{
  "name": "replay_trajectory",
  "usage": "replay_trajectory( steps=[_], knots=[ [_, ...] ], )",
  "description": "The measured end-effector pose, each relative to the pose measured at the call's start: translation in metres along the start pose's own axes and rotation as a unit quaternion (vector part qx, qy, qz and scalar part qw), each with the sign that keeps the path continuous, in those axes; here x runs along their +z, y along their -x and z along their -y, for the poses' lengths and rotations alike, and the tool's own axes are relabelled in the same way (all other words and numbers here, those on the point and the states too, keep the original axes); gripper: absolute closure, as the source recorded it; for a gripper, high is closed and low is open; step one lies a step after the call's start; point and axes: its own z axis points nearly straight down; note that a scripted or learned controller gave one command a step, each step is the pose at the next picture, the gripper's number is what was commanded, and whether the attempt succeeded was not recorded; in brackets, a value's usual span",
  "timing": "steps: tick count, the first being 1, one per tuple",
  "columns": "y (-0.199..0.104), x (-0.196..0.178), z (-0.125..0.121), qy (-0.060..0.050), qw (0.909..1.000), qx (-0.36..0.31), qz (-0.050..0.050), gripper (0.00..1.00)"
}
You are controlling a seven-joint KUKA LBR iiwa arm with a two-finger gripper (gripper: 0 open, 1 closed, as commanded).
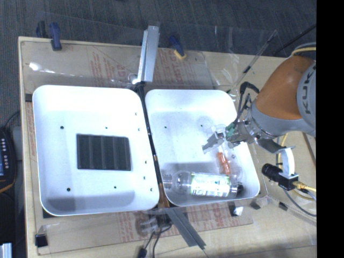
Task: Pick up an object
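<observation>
The arm (282, 98) reaches in from the right over the right bin (177, 104). A clear plastic bottle (207, 184) lies on its side along that bin's near wall. The fingers (215, 140) hang above it; whether open or closed, I cannot tell.

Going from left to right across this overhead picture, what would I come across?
Left white bin holding a dark ribbed panel → right white bin, with a clear plastic bottle lying along its near edge → the gripper → the robot arm's orange band.
</observation>
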Motion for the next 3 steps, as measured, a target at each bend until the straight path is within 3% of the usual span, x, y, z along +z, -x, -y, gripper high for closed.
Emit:
replay_trajectory(
  steps=[1,3],
  knots=[
    [0.0,0.023,-0.012,-0.002,0.9993,-0.037,-0.001,0.0],
    [0.0,0.035,-0.016,-0.003,0.9966,-0.082,-0.003,0.0]
  ],
)
